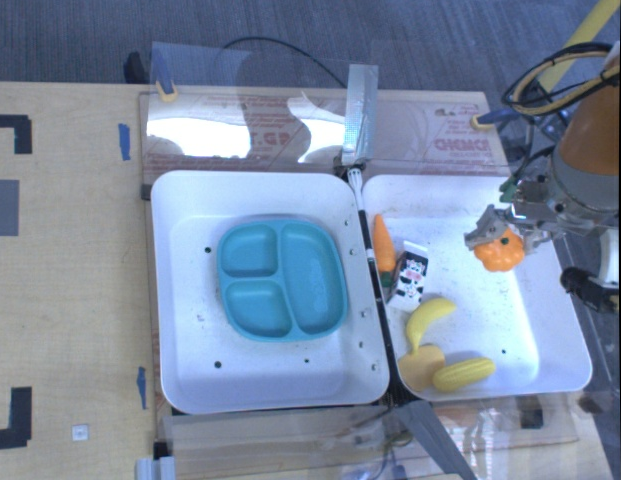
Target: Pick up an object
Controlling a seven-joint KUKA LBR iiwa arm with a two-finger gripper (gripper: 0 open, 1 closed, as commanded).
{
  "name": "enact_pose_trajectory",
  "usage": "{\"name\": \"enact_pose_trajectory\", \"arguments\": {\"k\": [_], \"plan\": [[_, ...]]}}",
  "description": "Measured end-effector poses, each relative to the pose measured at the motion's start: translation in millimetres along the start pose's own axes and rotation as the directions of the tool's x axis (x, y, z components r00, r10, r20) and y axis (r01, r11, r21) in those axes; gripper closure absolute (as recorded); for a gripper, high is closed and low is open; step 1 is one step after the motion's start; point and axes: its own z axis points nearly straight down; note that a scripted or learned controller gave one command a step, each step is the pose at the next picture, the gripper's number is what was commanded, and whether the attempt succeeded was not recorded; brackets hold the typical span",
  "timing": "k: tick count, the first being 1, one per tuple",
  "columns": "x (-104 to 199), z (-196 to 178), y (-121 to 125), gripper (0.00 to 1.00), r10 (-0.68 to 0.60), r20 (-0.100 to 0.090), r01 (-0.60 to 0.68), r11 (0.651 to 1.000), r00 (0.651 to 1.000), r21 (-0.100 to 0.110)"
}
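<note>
My gripper [502, 240] hangs over the right part of the right bin [550, 368], reaching in from the right. A small orange pumpkin-like toy [499, 255] sits between its grey fingers [485, 230], and the gripper looks shut on it. Other objects lie in the same bin: an orange carrot [384, 243] against the left wall, a black-and-white carton [411, 273] beside it, a yellow banana [429, 318] lower down, and a yellow pear-like piece [421, 367] with a yellow corn-like piece [464, 372] near the front edge.
The left bin [180, 218] holds a teal divided plate [283, 278]. A clear panel and metal post [360, 118] stand behind the bins. Yellow and black cables [550, 68] hang at the upper right. Bare white floor lies between the carton and the pumpkin.
</note>
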Motion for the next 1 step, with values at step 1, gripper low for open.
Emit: {"name": "enact_pose_trajectory", "arguments": {"k": [1], "plan": [[56.1,30.9,-31.1,1.0,-0.277,-0.005,0.277,0.961,0.961,0.016]]}}
